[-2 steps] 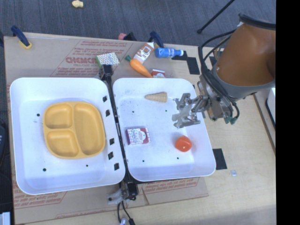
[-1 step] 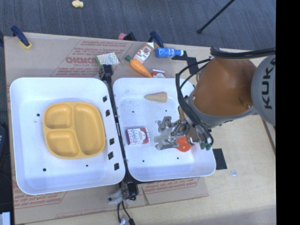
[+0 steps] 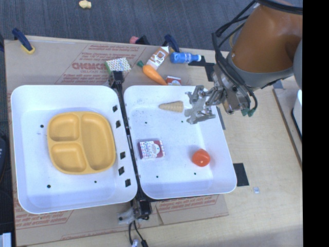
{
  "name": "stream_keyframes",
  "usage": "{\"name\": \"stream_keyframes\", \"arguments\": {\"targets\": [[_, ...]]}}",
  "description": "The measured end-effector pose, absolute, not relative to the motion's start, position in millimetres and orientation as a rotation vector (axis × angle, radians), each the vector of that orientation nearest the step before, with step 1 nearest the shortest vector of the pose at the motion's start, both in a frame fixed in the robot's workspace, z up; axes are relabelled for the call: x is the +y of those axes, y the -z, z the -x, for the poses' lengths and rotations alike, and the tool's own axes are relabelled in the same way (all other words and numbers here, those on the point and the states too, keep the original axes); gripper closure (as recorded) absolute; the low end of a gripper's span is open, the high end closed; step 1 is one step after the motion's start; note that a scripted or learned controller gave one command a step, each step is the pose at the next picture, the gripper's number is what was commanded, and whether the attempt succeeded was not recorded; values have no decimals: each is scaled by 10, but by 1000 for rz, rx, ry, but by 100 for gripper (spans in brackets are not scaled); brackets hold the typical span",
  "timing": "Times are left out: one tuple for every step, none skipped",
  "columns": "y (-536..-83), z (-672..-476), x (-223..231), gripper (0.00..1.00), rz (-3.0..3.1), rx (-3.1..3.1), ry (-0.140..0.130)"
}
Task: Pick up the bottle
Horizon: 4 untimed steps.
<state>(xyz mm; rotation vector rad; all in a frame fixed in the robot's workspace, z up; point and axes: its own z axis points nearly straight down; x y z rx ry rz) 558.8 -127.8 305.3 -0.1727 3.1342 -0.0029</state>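
Two bottles lie on the cardboard behind the right bin (image 3: 226, 161), both outside it. One is a blue bottle (image 3: 183, 58) lying on its side; the other is a white bottle with an orange label (image 3: 157, 57), tilted. My gripper (image 3: 195, 107) hangs over the right bin's back right part, beside a cream cone (image 3: 171, 106). Its fingers (image 3: 196, 93) stand apart with nothing between them. The blue bottle is well beyond the gripper, past the bin's back rim.
An orange carrot (image 3: 153, 74) and a small red packet (image 3: 174, 80) lie by the back rim. In the right bin are a red-and-white packet (image 3: 151, 149) and a red ball-like thing (image 3: 201, 157). The left bin (image 3: 20, 138) holds a yellow divided plate (image 3: 81, 141).
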Motion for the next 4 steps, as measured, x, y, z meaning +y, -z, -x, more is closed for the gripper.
{"name": "stream_keyframes", "arguments": {"targets": [[-1910,-5017,-515,100,4,3146,0],[-1180,-4808,-936,100,297,3131,-1],[-2036,-5006,-1999,100,574,3088,3],[-2331,-4869,-1878,100,1273,2871,2]]}}
